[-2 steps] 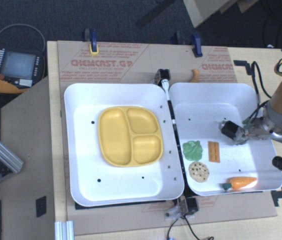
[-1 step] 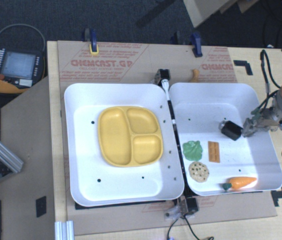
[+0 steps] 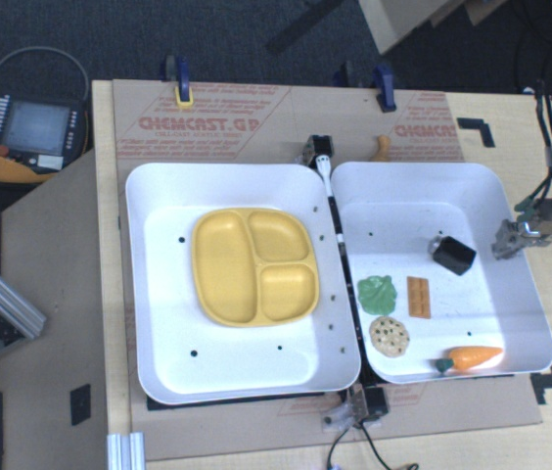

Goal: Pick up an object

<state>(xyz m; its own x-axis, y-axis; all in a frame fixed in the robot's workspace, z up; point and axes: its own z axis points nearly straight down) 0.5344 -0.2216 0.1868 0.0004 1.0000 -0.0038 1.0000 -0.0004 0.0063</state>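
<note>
The right bin (image 3: pixel 491 204) holds a black block (image 3: pixel 453 255), a green leafy piece (image 3: pixel 377 293), an orange-brown rectangular piece (image 3: pixel 419 298), a speckled cookie (image 3: pixel 390 336) and an orange carrot (image 3: pixel 472 358). The left bin (image 3: pixel 159 213) carries a yellow divided plate (image 3: pixel 254 265). At the right edge of the view, a metal part of the arm's end (image 3: pixel 529 231) hangs just outside the right bin's rim, apart from all the objects. Nothing is seen held.
The two bins sit on a brown cardboard sheet (image 3: pixel 256 116) held by blue clamps (image 3: pixel 183 84). A pendant with a screen (image 3: pixel 33 130) lies off the bench at the left. Cables run at the far right.
</note>
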